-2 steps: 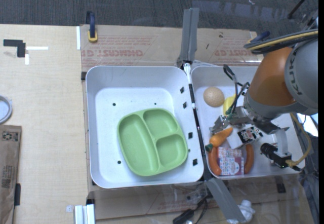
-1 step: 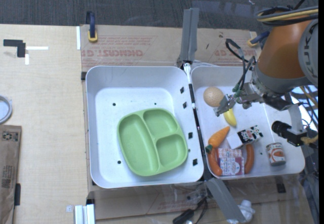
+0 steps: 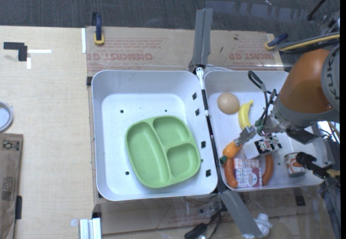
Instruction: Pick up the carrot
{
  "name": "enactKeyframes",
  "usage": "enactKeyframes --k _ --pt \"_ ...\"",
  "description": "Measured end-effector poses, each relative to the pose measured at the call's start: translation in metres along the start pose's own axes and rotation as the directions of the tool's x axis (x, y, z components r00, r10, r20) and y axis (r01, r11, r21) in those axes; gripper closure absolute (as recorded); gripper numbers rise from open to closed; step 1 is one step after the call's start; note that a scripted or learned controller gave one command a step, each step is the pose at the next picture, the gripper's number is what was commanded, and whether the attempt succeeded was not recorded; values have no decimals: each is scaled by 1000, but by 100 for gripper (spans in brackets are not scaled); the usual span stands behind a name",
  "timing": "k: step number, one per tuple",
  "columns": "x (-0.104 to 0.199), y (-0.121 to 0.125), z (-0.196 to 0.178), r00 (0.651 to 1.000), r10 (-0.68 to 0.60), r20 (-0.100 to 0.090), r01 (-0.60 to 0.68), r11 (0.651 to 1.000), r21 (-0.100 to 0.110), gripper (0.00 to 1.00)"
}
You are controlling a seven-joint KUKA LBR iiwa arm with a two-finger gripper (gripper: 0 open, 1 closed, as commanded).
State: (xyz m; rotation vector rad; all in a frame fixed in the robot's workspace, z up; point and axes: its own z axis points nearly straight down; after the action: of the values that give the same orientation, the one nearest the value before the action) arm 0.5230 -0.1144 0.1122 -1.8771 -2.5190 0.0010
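The carrot point(image 3: 231, 150), small and orange, lies at the left side of the right bin point(image 3: 281, 78), close to the divider between the bins. My gripper point(image 3: 243, 137) reaches in from the right and its tip sits just above and to the right of the carrot, touching or nearly touching it. The wrist and orange band of the arm point(image 3: 305, 89) hang over the bin's right half. The view does not show the carrot held.
The right bin also holds a tan round item point(image 3: 228, 103), a banana point(image 3: 246, 114), a red and white packet point(image 3: 247, 172), sausages point(image 3: 231, 174), and a can point(image 3: 294, 163). A green divided plate point(image 3: 162, 151) lies in the left bin point(image 3: 108, 124).
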Motion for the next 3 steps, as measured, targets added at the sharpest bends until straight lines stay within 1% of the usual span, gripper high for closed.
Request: enactKeyframes --k 1,2,3 --pt "-2 55 21 980 -197 1 197 980 -1 0" --pt "-18 95 -73 975 -223 3 223 975 -2 0" --pt "-47 21 21 966 -259 0 259 966 0 0"
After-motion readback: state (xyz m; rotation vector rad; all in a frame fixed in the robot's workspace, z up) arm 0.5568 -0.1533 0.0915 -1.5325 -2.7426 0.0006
